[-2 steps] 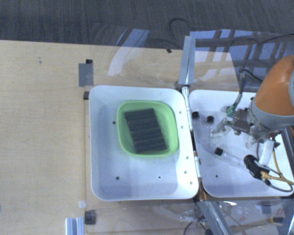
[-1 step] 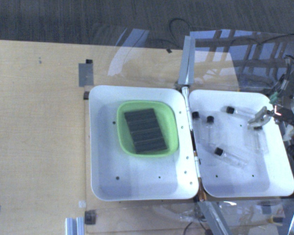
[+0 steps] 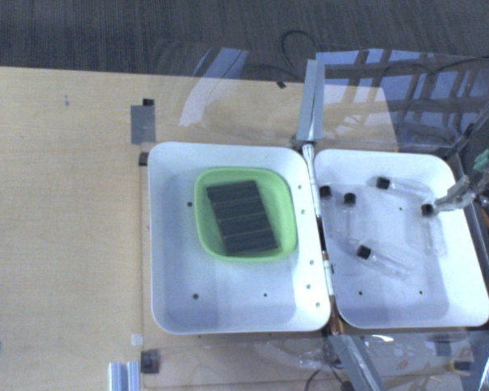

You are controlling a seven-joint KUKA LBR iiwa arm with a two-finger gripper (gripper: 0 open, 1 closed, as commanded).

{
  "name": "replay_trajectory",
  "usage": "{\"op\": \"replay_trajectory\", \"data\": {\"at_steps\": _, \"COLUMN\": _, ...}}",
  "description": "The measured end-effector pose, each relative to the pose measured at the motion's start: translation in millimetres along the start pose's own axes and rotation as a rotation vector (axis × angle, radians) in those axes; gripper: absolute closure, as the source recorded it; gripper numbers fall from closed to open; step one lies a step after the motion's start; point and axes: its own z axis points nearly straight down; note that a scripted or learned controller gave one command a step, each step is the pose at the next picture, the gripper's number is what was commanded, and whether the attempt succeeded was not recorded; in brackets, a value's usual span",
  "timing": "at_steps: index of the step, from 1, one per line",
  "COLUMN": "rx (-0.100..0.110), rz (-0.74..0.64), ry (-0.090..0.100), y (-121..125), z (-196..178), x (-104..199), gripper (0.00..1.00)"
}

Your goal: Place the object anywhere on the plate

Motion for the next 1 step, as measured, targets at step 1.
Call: {"op": "replay_trajectory", "data": {"at_steps": 1, "rx": -0.001, "rz": 0.05, "ry": 0.0, "y": 1.4, "z": -45.4, "x": -2.6, "gripper": 0.0}}
